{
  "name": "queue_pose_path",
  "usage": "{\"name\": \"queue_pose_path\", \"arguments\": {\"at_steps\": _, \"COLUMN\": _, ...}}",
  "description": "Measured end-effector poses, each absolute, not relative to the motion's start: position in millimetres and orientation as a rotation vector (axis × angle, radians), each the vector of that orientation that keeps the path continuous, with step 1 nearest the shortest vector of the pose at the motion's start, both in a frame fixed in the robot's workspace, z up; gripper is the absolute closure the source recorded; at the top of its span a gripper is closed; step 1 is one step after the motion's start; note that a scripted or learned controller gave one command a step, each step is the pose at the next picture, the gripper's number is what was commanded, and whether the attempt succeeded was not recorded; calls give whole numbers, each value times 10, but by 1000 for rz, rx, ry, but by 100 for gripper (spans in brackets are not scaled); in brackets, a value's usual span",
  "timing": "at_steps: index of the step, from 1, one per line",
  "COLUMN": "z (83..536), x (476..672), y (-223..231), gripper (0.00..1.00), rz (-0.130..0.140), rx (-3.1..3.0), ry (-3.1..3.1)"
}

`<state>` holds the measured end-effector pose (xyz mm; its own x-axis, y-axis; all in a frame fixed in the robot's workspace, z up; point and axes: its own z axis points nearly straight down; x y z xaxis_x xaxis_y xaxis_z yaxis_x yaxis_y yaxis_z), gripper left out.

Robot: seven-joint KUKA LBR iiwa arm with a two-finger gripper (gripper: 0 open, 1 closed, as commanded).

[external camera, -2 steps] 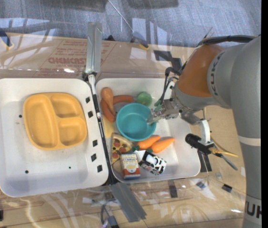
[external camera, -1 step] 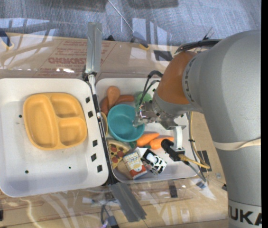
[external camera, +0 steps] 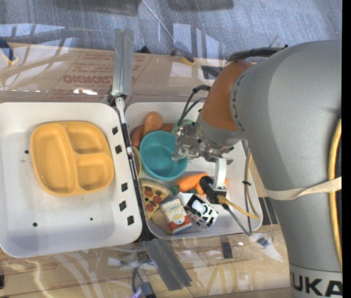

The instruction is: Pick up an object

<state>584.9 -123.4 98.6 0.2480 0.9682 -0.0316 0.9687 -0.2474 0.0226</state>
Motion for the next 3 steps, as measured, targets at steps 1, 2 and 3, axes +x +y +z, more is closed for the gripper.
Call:
{"name": "queue_pose_path", "arguments": {"at_steps": 1, "z": 988, "x": 5684, "y": -1170, "gripper": 100, "rz": -15, "rx": 2636, "ry": 1663}}
{"name": "queue_pose_path", "arguments": {"at_steps": 2, "z": 1671, "x": 5213, "y": -946, "gripper": 100, "rz": -5, "rx": 2574, "ry": 1803}}
{"name": "queue_pose_path", "arguments": {"at_steps": 3, "z": 1706, "x": 4765, "y": -918, "gripper": 100, "rz": -10, "rx": 2631, "ry": 1725}}
